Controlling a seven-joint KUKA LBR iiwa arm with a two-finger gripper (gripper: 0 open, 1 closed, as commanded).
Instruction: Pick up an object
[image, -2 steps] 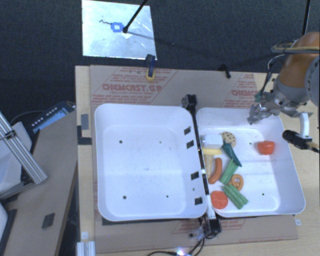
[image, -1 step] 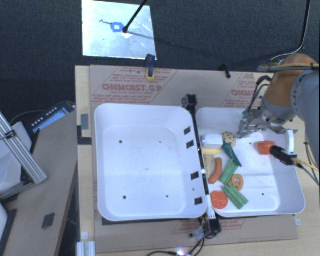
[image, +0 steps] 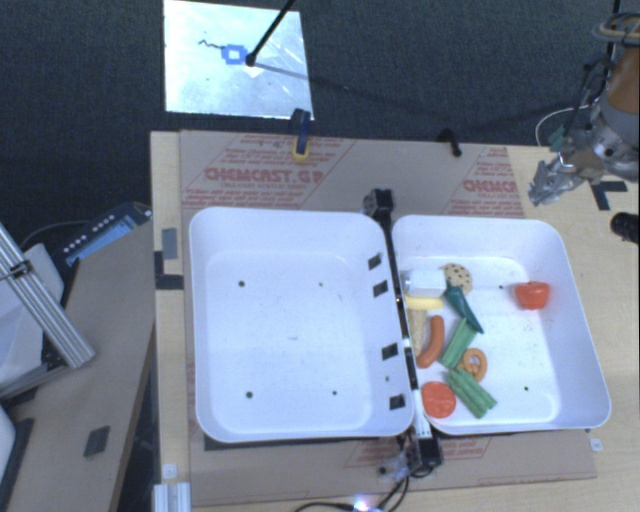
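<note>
Camera view, looking down at a slant. Worktop (image: 330, 160) carries two shallow white bins side by side. Left bin (image: 290, 320) shows bare floor. Right bin (image: 560, 380) holds all the candidate objects, mostly bunched toward the divider side: cookie (image: 458, 273), teal piece (image: 464, 305), yellow piece (image: 424, 302), sausage (image: 431, 341), green stick (image: 459, 343), pretzel (image: 473, 363), second green piece (image: 472, 392), round red-orange piece (image: 438, 399). One red tomato-like piece (image: 532, 294) lies apart from the rest, near the bin's far right wall.

Pincer (image: 548, 185) hangs at upper right, over the worktop just outside the right bin's far corner, above the rim level as far as I can judge. Nothing visible between its tips. Too small and blurred to read how far apart they stand: cannot tell.

Judgement: pick not yet begun; the arm looks parked clear of the bin so the contents stay unobstructed for the camera. The lone red piece seems the easiest target, having free space round it. The clustered items touch or overlap, so a descent there risks closing on two things or nudging them aside.
</note>
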